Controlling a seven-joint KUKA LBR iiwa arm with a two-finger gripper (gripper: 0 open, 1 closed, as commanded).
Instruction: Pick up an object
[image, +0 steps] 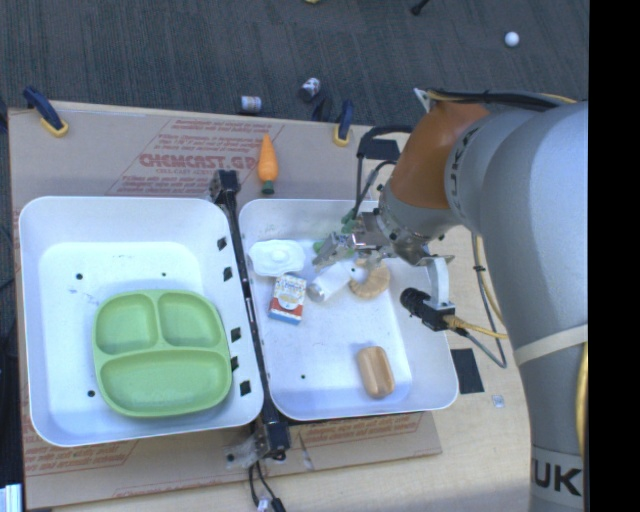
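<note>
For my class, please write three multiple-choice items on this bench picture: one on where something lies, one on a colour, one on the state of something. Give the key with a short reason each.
1. Where does the divided tray lie?
A. In the left bin
B. In the right bin
C. On the cardboard outside the bins

2. What colour is the divided tray?
A. Red
B. Light green
C. Black

3. How does the bread roll lie in the right bin?
A. Stacked on the small carton
B. Held up in the air
C. Alone on the bin floor, apart from the other things

Key:
1 A: the tray rests on the floor of the left bin.
2 B: all its three compartments are light green.
3 C: bare white floor surrounds the roll; the small carton and the gripper are farther up the bin.
</note>
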